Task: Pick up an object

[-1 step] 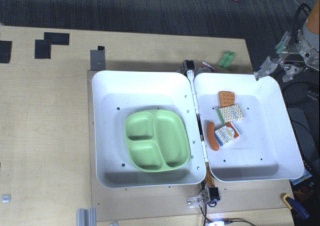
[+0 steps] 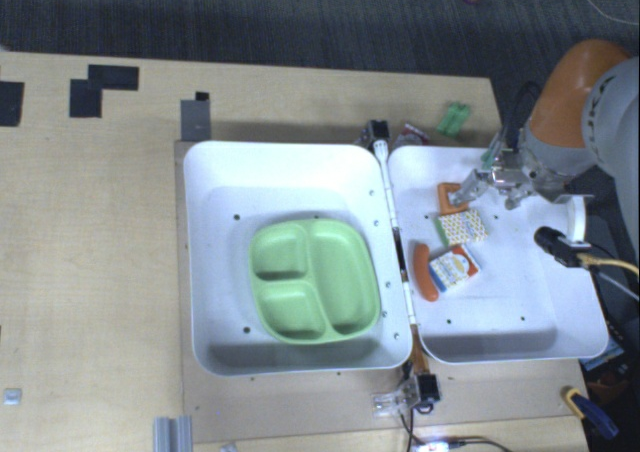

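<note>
No text, brand, number or sign is showing clearly enough to read. The small box with a blue, white and orange printed face and the flat packet patterned in tiny yellow and white dots, both lying in the right-hand shallow white bin, are carrying printing, but it is blurring into colour patches.

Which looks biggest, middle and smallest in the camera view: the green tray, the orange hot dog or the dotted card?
1. Green tray, biggest by far.
2. Dotted card and orange hot dog look close in size, so I won't rank them.
</note>
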Controlling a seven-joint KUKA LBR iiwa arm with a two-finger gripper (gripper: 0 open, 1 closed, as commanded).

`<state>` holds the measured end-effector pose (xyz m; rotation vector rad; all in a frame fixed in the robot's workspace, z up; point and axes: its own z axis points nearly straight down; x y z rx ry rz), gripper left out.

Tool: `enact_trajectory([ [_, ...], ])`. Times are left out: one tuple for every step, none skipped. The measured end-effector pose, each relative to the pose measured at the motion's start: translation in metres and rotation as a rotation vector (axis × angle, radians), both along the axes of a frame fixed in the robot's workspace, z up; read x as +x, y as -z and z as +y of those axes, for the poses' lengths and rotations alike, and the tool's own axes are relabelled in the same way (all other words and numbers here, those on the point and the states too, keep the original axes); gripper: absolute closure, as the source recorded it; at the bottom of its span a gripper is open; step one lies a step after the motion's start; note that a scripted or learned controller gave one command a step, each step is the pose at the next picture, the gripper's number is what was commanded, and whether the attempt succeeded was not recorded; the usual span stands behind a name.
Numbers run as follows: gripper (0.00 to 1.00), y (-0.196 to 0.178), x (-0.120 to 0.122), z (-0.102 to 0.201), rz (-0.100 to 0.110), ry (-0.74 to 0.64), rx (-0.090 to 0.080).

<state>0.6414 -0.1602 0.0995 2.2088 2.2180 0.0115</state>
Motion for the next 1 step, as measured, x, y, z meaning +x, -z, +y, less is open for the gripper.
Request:
enact_trajectory([
  [1.0,-0.0121,0.0021,0.0014,-0.006,-0.002,0.002],
])
